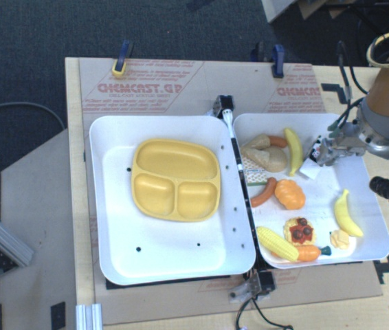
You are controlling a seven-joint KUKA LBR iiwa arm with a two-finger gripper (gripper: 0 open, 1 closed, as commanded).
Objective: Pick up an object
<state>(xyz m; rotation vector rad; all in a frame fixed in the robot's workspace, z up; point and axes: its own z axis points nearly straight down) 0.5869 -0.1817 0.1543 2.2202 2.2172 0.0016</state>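
Nearest in the right bin (pixel 380 243) lie a ridged corn cob (pixel 277 243), a small carrot (pixel 308 254) and a tart (pixel 299 230); beyond, two smooth curved bananas (pixel 346 214), an orange pepper (pixel 290 194), a sausage (pixel 263 192) and a bread roll (pixel 265 158); the left bin (pixel 112 184) bears one glossy yellow three-part plate (pixel 176 179); the gripper (pixel 324 152) hangs over the right bin's far side beside the farther banana, arm bent in from the right; its fingers' state I cannot tell.

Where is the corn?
The corn lies in the right bin, near its front left corner, beside a carrot and the little tart.
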